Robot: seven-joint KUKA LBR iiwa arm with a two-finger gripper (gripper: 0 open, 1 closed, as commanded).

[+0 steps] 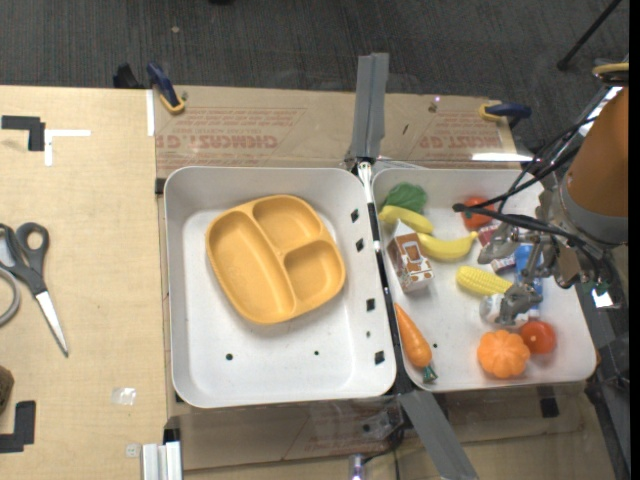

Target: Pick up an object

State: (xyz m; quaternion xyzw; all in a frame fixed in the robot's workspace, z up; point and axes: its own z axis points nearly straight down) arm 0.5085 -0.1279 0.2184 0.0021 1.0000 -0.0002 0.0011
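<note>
- Two shallow white bins side by side on the bench: left bin (190, 368), right bin (450, 368).
- In the left bin, near its centre: a yellow three-compartment plate (275, 258), lying flat.
- In the right bin, toward the far edge: a green leafy piece (405, 196), with a yellow banana (440, 243) just in front of it.
- Near the right bin's left wall: a small white-and-brown carton (412, 263); closer to the near-left corner, a carrot (413, 340) lying lengthwise along that wall.
- Mid-bin: a yellow corn cob (483, 282), just beside the gripper.
- Toward the near-right corner: an orange (502, 354), touching or nearly touching a small red tomato (539, 337).
- Toward the right bin's far-right side, partly behind cables: a red item (480, 208), identity unclear.
- Grey arm with orange band (605, 163) reaching in from the right edge of the right bin.
- Gripper (512, 303) low over the right bin, between corn cob and tomato; cannot tell how wide the pincer stands, nor whether anything sits in it.
- On the bench's left edge: scissors (38, 278), well apart from the bins.
</note>
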